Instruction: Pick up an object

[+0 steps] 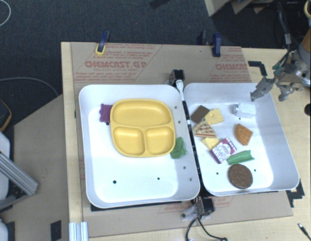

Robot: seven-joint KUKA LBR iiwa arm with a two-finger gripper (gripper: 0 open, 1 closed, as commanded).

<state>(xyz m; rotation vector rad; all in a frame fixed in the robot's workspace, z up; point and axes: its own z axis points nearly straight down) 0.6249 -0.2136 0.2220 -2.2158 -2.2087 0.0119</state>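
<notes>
White bins [95,149] with toy food [220,134]

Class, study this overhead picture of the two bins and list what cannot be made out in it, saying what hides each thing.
- Arm: cut off by the camera view's right edge.
- Purple item: partly hidden under the yellow tray, so its shape is unclear.
- Green item: tucked against the tray's corner, too small to identify.
- Pale object in the right bin: white on white, outline unclear.
- Gripper: blurred, holding nothing visible.
</notes>
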